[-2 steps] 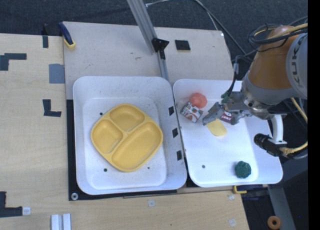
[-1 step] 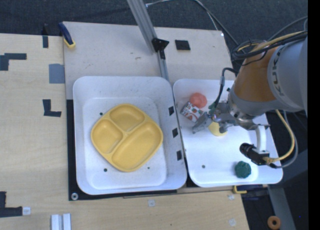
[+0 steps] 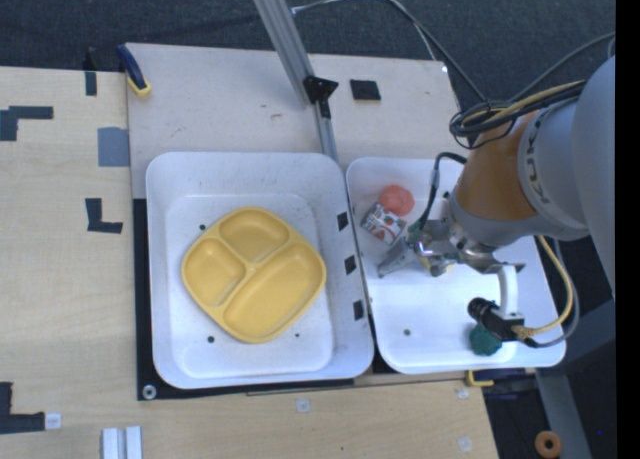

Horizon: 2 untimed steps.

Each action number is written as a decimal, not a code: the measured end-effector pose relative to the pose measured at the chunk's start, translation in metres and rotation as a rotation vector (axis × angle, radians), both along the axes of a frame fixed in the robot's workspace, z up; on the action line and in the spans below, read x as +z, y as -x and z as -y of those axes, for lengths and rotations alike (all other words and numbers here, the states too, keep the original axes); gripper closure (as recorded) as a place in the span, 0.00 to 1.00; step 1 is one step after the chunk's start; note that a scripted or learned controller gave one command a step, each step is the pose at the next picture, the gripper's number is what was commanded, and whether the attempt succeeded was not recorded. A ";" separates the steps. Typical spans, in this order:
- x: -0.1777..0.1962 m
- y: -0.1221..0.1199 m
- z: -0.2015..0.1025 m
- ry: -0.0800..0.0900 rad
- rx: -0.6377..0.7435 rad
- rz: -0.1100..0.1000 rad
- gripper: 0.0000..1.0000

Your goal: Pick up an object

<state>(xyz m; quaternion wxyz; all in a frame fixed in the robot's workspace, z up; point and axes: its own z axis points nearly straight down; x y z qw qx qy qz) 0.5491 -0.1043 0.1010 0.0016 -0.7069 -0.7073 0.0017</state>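
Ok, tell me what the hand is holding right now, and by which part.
Nothing. The hand is low in the right bin, its open fingers beside the small printed carton and closed around nothing.

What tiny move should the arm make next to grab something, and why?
Probably ease the tool a little up and left, toward the small printed carton. The tool's tip sits just below that carton in the right bin, with a red round object right behind it, so the carton looks like the closest target.
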 end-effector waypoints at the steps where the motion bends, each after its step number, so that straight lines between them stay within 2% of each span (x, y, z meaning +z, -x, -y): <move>1: 0.011 0.000 -0.001 0.000 0.001 0.000 1.00; 2: 0.054 0.005 0.001 0.000 0.000 0.004 1.00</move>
